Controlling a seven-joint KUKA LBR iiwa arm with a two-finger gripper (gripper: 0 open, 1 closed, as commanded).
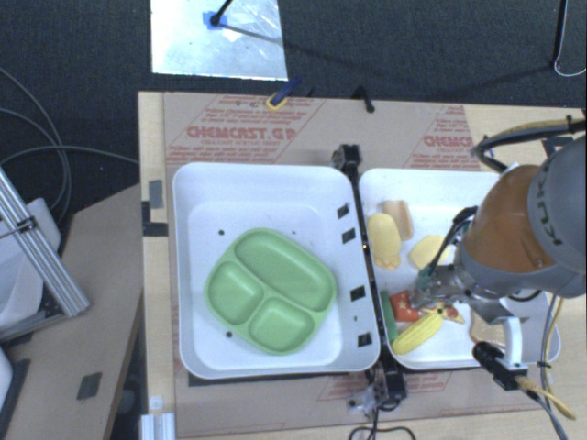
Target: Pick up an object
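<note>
Green tray (271,290) matt plastic, bins (266,187) smooth white plastic (bench (404,126) cardboard-lined).

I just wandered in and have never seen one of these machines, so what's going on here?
A grey and orange robot arm is reaching from the right into the right bin, which holds a heap of toy food. Its gripper is down among the pieces, just above a yellow corn cob and a red piece. Whether it has caught anything cannot be told. The left bin holds a green divided plate, lying untouched.
</note>
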